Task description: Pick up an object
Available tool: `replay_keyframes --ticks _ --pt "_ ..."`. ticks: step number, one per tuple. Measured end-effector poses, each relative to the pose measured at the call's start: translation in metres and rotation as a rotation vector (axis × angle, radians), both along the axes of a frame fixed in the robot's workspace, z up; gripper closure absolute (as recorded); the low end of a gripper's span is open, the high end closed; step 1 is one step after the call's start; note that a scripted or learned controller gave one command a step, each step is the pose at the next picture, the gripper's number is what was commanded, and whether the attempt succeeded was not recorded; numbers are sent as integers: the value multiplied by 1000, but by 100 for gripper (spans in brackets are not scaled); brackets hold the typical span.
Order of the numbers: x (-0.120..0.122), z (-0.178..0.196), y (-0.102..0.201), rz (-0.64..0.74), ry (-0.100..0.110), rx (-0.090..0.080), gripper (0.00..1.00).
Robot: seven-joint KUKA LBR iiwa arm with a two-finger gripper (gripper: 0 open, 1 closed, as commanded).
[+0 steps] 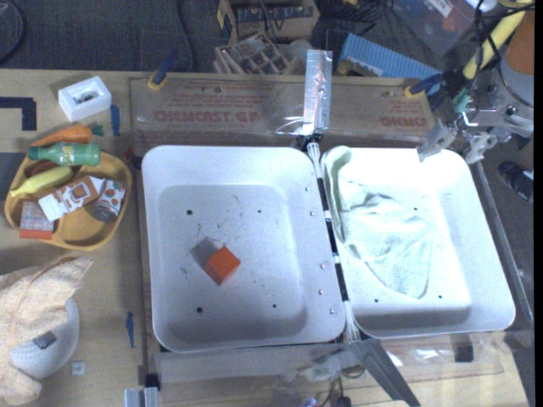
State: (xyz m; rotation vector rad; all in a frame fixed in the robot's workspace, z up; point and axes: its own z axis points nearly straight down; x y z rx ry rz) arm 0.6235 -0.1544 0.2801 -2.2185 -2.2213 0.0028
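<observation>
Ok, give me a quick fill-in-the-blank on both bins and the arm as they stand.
1. The cube in the left bin is ____ in colour.
2. The towel lies in the ____ bin.
3. The gripper hangs over the right bin's ____ corner.

Missing words: orange; right; far right

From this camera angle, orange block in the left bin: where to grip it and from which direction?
Come straight down from above. The orange block lies alone on the flat floor of the left bin, away from the walls, turned at a diagonal to the bin's edges. Probably best to rotate the end effector to match and close on two opposite vertical faces. Its top looks flat and level.
</observation>
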Motion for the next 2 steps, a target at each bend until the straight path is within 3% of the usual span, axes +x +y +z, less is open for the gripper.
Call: replay_keyframes --ticks 1,2 --pt "22 -115 49 81 0 0 0" --pt "29 -192 37 231 -9 0 0"
